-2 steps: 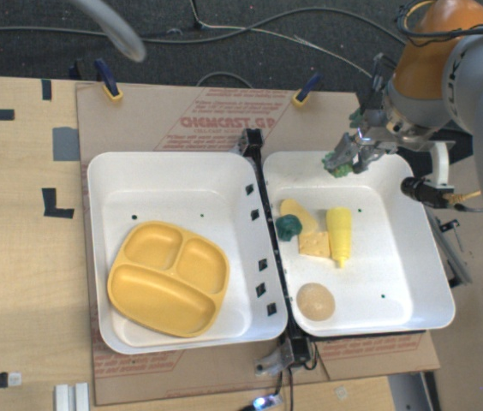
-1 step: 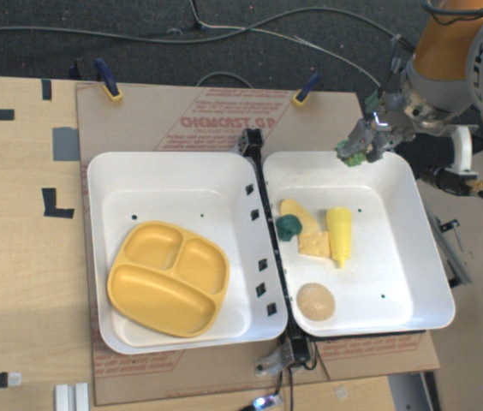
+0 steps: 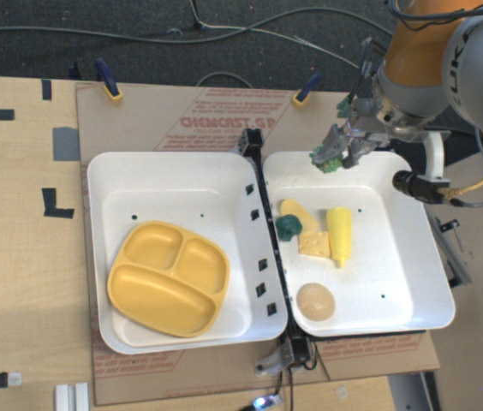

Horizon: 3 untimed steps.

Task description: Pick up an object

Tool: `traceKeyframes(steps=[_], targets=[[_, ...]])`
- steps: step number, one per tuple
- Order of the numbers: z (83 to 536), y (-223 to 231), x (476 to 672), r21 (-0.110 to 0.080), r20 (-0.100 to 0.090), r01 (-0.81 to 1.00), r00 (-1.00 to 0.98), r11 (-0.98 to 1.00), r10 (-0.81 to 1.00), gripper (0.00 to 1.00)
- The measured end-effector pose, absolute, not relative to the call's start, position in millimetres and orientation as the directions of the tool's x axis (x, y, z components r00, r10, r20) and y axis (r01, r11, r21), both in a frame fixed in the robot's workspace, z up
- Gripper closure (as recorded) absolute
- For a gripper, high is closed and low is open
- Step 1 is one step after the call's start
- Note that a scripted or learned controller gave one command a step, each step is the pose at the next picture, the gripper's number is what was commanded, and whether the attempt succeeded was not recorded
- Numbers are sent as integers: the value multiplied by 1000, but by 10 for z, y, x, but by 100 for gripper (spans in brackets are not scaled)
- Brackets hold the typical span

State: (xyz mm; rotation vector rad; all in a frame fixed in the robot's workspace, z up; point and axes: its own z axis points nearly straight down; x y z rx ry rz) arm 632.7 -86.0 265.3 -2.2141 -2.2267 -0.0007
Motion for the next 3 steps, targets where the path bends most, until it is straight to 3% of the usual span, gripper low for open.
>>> traceKeyframes(steps=[2, 3], targets=[[2505, 288, 5962, -3, 1, 1000, -7, 7, 1000, 100], [2370, 778, 5660, -5, 1, 1000, -6, 6, 1000, 100]])
